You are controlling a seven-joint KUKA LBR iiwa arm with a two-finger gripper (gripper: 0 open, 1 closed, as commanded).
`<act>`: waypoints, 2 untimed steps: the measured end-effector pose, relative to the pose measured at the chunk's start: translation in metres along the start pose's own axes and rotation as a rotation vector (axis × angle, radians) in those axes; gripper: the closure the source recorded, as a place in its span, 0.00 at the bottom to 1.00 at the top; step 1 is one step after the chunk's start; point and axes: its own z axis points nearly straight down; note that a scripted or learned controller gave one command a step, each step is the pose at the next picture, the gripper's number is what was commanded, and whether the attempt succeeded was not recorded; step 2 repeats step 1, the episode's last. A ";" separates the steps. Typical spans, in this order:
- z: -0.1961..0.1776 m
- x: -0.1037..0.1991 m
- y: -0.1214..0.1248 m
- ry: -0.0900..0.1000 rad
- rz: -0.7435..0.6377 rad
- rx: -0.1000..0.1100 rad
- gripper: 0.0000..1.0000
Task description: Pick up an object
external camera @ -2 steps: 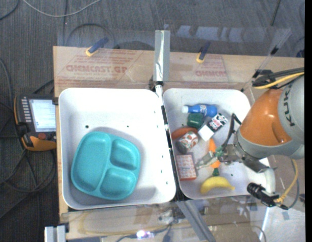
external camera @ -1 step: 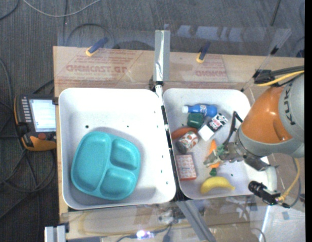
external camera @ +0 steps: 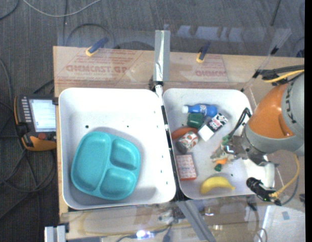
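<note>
Yellow banana (external camera: 216,184) and the other bits lie unlifted in the right bin (external camera: 236,96), the gripper (external camera: 225,153) low among them, nothing visibly picked up.

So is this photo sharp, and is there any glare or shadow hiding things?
Camera view: mostly sharp, lit evenly from above; the turquoise tray casts a soft shadow on the left bin; faint reflections streak a clear panel along the top; the small clutter beside the banana is too fine to identify.
</note>
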 end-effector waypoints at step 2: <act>-0.167 0.049 -0.007 -0.012 0.088 0.010 1.00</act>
